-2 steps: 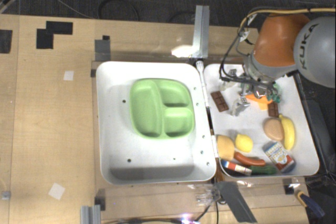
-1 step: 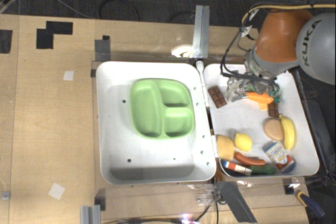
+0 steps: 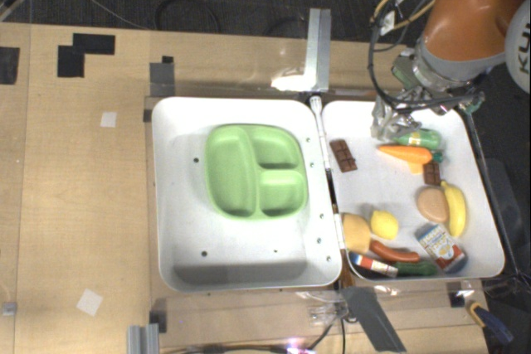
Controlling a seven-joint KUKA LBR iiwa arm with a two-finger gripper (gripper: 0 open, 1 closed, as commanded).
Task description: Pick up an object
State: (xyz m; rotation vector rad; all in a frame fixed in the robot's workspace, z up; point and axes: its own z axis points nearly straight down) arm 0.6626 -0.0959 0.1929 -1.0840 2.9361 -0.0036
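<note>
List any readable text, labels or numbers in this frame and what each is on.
"KU": partial black letters on the white arm housing, cut off at the frame edge.
Small printed carton in the right white bin: label too blurred to read.
Brown chocolate bar: no legible marking.
Nothing else readable.

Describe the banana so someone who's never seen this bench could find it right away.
Look in the right bin, the one full of toy food, not the one holding the green tray. Along its right wall lies the banana. It is long, curved and yellow, beside a round tan piece; the lemon is rounder.
</note>
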